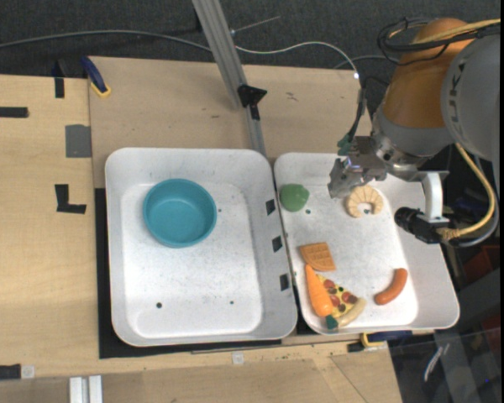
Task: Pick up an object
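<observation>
We saw the claw (346, 177) poised just beside a croissant (364, 201) in the right bin (428, 309); we could not tell whether it gripped anything.

Left bin (134, 309): only bowl (180, 212) obstructs; right bin (428, 309) crowded, centre bare.

Tabletop (34, 250): pale wood grain, matt, with black tape marks.
Bins (126, 309): white plastic, smooth, finely speckled.
Bowl (180, 212): teal plastic, smooth, soft sheen.
Toy foods, such as the sausage (391, 286): plastic-looking, slightly glossy.
Arm (437, 74): smooth grey casing, glossy orange band.
Tool (346, 175): dull grey metal.
Pole (223, 49): brushed metal.
</observation>
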